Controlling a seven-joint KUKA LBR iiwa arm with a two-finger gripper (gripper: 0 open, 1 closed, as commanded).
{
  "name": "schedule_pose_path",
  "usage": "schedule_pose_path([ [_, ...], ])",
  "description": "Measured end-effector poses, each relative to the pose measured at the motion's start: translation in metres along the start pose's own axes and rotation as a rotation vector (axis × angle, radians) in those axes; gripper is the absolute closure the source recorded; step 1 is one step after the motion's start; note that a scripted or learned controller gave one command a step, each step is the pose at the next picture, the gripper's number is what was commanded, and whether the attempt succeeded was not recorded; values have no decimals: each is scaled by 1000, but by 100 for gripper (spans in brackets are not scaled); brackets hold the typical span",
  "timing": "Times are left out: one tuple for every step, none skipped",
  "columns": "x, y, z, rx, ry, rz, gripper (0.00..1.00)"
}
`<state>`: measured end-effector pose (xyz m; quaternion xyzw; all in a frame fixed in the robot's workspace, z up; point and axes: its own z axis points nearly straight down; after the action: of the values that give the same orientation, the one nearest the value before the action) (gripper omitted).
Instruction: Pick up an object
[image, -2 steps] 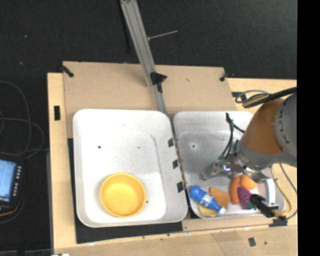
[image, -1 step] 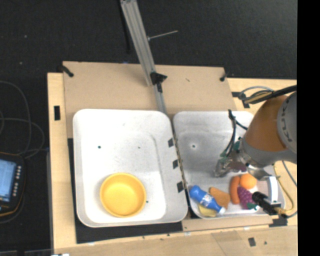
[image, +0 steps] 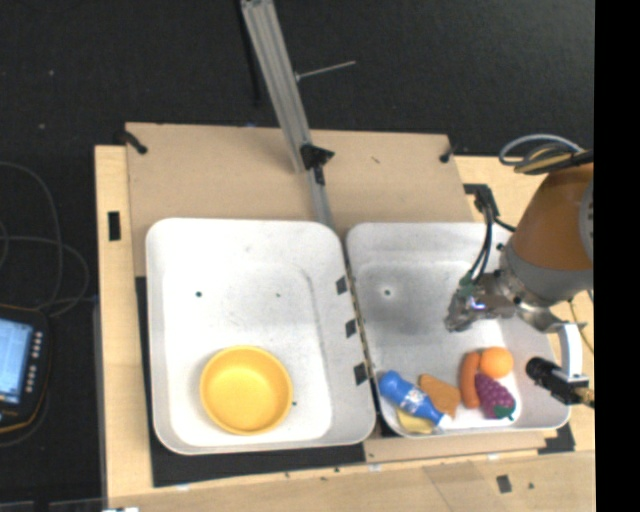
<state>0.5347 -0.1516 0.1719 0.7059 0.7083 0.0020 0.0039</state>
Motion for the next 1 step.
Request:
schedule_pose_path([
  [7, -2, -57, 0, 0, 0, 100],
])
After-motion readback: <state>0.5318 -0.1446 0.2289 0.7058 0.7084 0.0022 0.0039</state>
